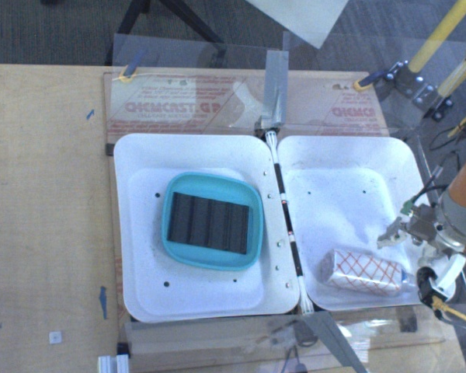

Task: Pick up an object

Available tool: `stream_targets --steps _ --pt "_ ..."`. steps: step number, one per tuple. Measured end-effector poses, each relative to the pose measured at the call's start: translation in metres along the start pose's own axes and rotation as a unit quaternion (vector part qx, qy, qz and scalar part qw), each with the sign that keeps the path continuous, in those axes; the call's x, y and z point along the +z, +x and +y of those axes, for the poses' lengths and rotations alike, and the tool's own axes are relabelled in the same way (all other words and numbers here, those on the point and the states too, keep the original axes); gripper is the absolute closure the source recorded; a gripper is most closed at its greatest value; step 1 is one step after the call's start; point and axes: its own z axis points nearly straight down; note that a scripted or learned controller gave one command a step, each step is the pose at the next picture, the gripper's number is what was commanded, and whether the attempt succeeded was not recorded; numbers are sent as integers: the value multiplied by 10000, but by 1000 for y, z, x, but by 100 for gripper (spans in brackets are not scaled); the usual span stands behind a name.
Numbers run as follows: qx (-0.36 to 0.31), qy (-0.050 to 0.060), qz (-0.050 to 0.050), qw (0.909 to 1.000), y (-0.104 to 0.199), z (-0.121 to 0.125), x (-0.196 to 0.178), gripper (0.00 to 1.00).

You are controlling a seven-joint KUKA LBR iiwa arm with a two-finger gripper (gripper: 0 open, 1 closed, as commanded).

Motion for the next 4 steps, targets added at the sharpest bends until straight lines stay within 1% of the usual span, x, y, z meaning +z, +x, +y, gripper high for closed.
stream_targets --steps 1,2,3,4 --pt "962 1 -25 9954 -4 1 -55 0" --pt "255 12 -20 9997 44 -24 21 0" --pt "850 3 -24 9964 14 -8 -99 0" --pt "-33 15 -19 10000 32 -17 -92 0"
